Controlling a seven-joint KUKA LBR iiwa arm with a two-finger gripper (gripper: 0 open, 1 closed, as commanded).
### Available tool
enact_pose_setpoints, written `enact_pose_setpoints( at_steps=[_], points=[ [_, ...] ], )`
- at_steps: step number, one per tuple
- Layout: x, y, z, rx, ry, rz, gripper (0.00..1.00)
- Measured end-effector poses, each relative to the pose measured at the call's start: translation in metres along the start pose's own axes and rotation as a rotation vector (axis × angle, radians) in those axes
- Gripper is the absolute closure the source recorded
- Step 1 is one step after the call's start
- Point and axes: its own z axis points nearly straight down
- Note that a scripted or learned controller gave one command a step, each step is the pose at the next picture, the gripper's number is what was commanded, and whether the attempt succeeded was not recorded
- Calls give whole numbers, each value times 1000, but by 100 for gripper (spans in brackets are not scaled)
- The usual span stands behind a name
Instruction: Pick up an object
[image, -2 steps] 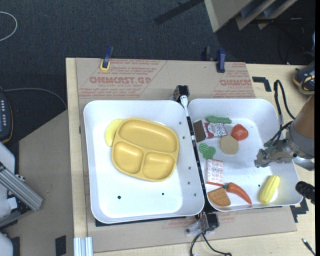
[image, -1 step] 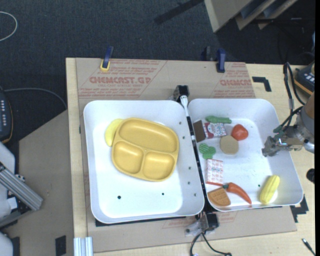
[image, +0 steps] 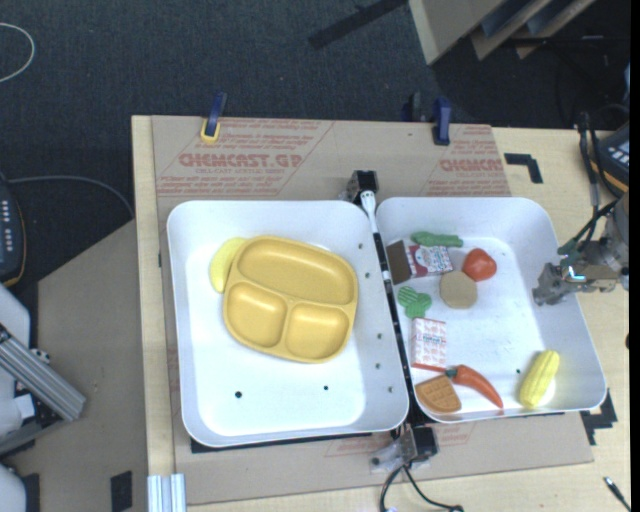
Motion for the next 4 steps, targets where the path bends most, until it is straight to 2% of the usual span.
enact_pose_setpoints(
  at_steps=[1,2,3,4],
  points=[
    [50,8,9,5,3,-2,100],
    [110,22,3,2,3,-5,100],
    [121,24,-6,1,1,-1,100],
    [117,31,-9,1,1,-1,100]
  ],
)
